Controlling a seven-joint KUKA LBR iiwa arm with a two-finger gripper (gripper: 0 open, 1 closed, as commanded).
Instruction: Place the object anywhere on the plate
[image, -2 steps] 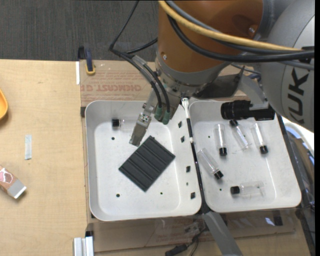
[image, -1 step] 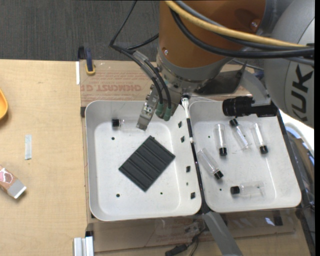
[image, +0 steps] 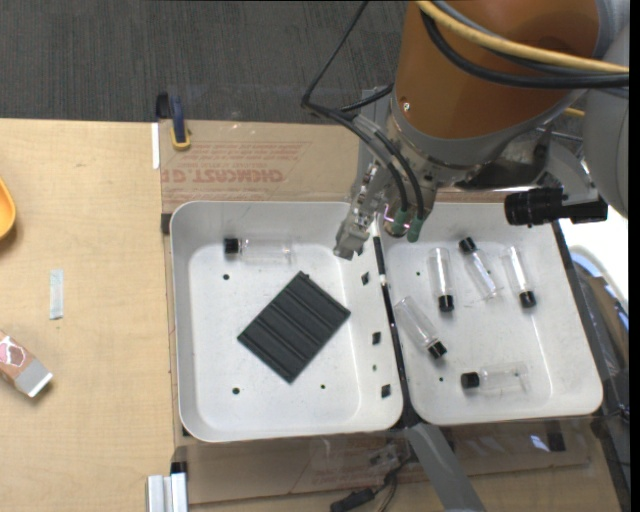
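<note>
The gripper (image: 352, 238) hangs with nothing visibly between its fingers, their spread unclear, the ribbed black plate (image: 294, 326) below-left of them.

A robotics lab bench: two shallow white bins (image: 190, 330) sit on brown cardboard (image: 260, 165), clear vials (image: 440, 278) lying at three o'clock. A grey-and-orange arm (image: 480, 70) trailing cables looms at one o'clock
</note>
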